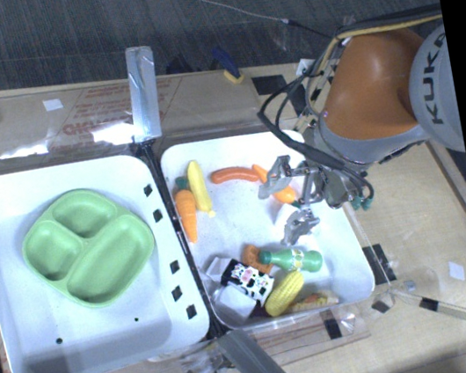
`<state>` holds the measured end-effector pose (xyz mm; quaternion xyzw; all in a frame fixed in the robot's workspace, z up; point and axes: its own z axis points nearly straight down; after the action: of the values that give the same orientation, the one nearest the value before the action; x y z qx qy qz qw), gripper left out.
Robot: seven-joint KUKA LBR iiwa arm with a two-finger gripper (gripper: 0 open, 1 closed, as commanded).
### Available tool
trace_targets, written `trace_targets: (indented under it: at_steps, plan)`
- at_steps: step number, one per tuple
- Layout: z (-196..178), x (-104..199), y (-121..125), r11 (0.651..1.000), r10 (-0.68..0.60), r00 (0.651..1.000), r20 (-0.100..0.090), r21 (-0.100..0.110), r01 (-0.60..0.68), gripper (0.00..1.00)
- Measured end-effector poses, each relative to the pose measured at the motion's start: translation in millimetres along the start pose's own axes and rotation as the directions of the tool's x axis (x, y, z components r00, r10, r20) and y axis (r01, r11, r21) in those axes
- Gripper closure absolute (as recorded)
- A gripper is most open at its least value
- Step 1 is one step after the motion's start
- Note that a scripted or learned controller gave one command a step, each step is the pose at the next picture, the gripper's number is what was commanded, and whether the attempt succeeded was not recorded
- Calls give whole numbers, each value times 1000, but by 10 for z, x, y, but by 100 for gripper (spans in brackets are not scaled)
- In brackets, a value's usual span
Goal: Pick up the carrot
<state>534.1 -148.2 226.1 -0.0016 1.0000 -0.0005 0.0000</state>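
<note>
Camera view shows the carrot [187, 213] lying at the right bin's [351, 245] left wall, ungrasped; the claw [291, 200], fingers apart, hangs well apart from it; pickup outstanding.

carrot [187, 213] is orange with a green top; lying lengthwise by the right bin's left wall, mid-frame
</note>
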Motion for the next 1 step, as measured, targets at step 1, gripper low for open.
trace_targets:
  at_steps: [1]
  plan:
    - [640, -405, -615, 986, 166, 986, -2, -1, -166, 0]
